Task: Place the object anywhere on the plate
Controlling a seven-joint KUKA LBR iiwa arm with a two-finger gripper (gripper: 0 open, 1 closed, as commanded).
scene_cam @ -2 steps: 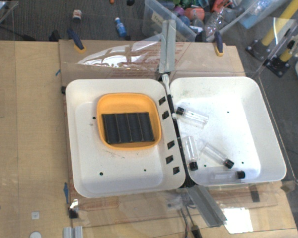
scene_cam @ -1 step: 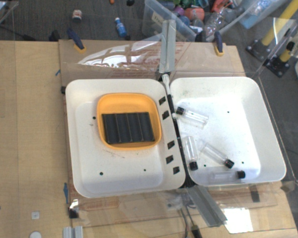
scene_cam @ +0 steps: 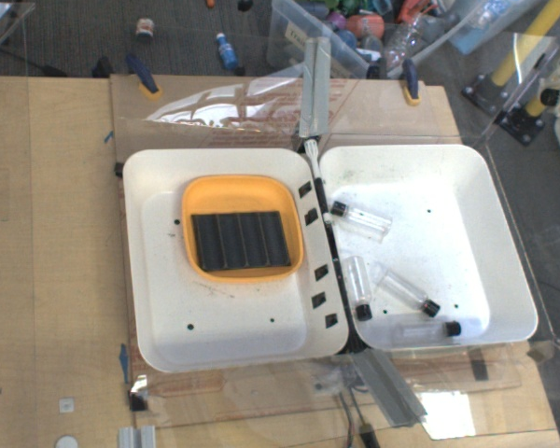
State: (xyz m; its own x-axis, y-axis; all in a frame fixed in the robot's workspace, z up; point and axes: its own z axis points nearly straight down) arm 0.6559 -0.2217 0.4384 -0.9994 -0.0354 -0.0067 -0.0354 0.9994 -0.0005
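An orange plate [scene_cam: 198,200] sits in the left white bin [scene_cam: 159,325], with a dark ribbed rectangular block [scene_cam: 241,241] lying flat on it. In the right white bin [scene_cam: 467,194] lie several clear plastic tubes with black caps: one near the divider at the upper left [scene_cam: 359,218], one upright-looking near the centre bottom [scene_cam: 357,286], one slanted to its right [scene_cam: 409,295], and one along the front wall [scene_cam: 425,329].
A clear tote of colourful toys [scene_cam: 383,7] stands beyond the bench at the top. A metal divider rail [scene_cam: 315,91] runs between the bins. Clamps hold the bench's back edge [scene_cam: 411,87].
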